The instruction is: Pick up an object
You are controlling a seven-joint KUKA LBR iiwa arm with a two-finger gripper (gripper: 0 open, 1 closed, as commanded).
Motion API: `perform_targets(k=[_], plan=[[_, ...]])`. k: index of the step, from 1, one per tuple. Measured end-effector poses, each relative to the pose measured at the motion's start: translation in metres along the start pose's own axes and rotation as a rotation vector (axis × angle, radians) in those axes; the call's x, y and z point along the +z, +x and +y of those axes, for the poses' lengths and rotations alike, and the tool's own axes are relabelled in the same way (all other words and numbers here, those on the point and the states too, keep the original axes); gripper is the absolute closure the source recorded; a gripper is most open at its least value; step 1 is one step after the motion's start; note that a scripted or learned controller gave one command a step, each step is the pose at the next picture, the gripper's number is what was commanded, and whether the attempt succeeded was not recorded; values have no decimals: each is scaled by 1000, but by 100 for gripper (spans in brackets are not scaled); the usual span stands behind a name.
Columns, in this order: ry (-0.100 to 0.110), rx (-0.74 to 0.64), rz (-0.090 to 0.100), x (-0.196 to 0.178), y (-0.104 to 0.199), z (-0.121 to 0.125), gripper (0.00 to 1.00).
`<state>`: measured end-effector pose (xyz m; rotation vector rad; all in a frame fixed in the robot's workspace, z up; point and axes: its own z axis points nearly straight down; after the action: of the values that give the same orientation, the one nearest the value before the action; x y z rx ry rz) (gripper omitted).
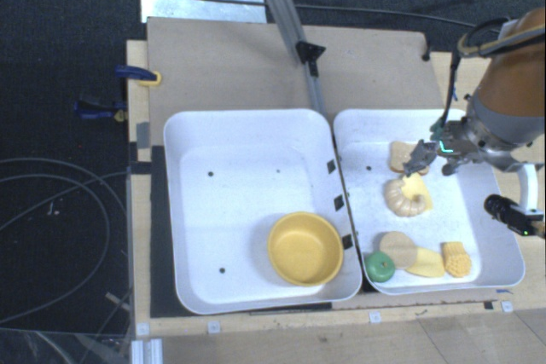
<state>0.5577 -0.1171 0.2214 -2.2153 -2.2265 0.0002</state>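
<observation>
Pale ridged croissant-shaped toy (407, 197)

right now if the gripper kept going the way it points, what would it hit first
Probably the tan piece just beyond the gripper in the right bin. The ridged pastry lies to one side of that line. Depth is unclear from above.

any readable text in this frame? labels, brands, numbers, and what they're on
None readable.
The two white bins and their contents, the yellow bowl and the toy foods, carry no visible print.
The claw shows a small green light, not a character.
The black clips on the bin seam are too small to tell if marked.
</observation>
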Motion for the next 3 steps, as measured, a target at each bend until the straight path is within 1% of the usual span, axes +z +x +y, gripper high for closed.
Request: perform_targets(k=[1,2,3], plan=[[-1,0,0,-1,0,0,0],[1,3,0,41,3,-2,0],[1,4,-1,101,-5,-1,0]])
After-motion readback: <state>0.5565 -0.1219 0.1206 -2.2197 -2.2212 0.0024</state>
